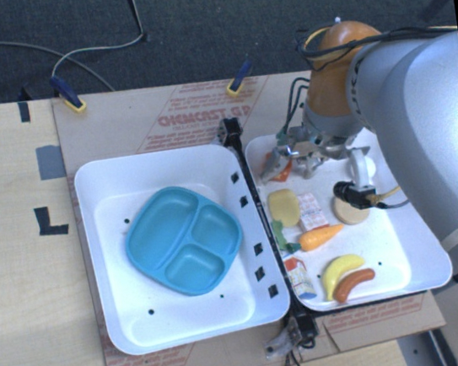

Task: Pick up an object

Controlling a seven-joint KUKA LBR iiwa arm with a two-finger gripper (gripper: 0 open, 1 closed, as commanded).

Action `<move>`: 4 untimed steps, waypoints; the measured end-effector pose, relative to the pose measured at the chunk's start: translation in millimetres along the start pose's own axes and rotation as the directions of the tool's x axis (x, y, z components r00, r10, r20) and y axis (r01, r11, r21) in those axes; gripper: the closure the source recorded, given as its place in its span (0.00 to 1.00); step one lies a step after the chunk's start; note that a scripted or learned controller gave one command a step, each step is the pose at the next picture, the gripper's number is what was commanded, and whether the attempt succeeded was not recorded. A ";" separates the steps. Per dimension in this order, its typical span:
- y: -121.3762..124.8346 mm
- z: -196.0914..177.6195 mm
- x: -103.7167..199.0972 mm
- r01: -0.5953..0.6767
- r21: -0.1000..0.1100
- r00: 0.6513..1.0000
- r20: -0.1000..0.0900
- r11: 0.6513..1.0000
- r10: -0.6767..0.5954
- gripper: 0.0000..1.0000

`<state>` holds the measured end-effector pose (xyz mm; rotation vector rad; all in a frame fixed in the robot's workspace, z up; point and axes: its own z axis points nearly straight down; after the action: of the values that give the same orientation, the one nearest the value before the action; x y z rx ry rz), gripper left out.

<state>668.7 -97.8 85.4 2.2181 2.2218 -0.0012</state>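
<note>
The right bin (pixel 412 266) holds several toy foods: a pale yellow round piece (pixel 284 206), a white packet (pixel 310 207), an orange carrot (pixel 322 236), a yellow banana (pixel 342 268), a brown sausage (pixel 354 284), a beige round piece (pixel 353 211) and a small tube (pixel 299 278). My gripper (pixel 287 161) is low over the bin's far left corner, above the yellow piece. A small red-orange thing (pixel 279 172) lies right at the gripper's tip; whether it is held is unclear. The arm hides the bin's far right part.
The left bin (pixel 105 239) holds a blue divided plate (pixel 184 238). A black divider with clips (pixel 255 216) runs between the bins. Yellow and blue clamps (pixel 239 78) pin the cardboard at the back. A cable (pixel 358 193) loops by the wrist.
</note>
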 end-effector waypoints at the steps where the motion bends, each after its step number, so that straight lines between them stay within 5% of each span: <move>1: -0.1 0.1 2.1 -0.001 0.000 1.000 0.001 1.000 0.001 0.00; 4: -0.2 0.1 2.5 -0.002 0.000 1.000 0.001 1.000 0.002 0.00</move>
<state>668.5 -95.3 85.2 2.2196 2.2189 -0.0022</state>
